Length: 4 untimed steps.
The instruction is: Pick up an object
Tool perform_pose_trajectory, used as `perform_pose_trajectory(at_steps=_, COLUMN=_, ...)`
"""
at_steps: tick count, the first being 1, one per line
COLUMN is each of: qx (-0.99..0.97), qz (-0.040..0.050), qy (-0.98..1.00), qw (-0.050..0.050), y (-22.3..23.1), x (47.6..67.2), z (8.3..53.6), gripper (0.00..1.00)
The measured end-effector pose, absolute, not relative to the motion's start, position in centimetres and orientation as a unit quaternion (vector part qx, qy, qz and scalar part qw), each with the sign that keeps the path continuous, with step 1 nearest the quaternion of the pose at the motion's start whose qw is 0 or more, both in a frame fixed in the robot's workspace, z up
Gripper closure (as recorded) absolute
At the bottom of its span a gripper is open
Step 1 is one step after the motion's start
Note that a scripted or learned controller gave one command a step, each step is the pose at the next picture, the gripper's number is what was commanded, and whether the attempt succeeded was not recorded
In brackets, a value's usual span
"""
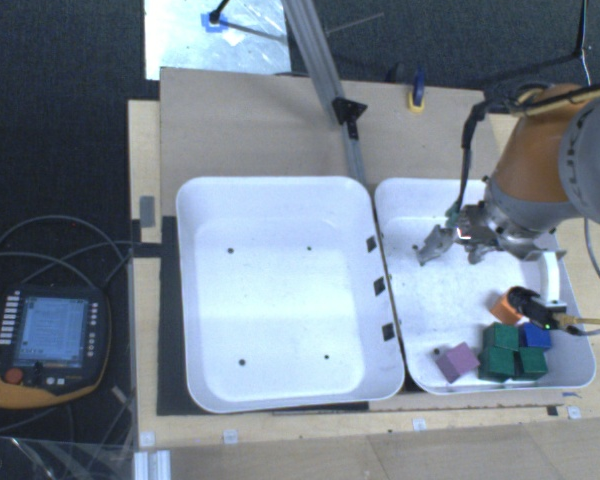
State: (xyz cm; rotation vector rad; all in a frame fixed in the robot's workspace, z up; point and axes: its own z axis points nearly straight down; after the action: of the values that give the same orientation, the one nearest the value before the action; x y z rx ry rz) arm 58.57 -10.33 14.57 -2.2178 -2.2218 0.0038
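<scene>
the gripper [455, 246] hangs over the right bin [410, 298], fingers spread wide, holding nothing. at the bin's five o'clock corner lie a purple block [457, 361], green blocks [501, 353] and a blue block [535, 336].

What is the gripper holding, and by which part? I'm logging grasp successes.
Nothing: the gripper hangs open over the right bin, apart from the blocks in its corner.
</scene>
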Motion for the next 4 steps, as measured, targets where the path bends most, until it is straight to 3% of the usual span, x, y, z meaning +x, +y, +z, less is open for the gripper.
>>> perform_pose_trajectory(at_steps=1, qx=-0.706, qz=0.0012, qy=-0.708, qw=0.002, y=-10.3, x=58.5, z=9.3, gripper=0.00)
perform_pose_trajectory(at_steps=2, qx=-0.706, qz=-0.0014, qy=-0.709, qw=-0.001, y=-10.3, x=58.7, z=10.7, gripper=1.00)
perform_pose_trajectory(at_steps=4, qx=-0.706, qz=-0.0022, qy=-0.709, qw=-0.003, y=-10.7, x=58.4, z=21.6, gripper=1.00)
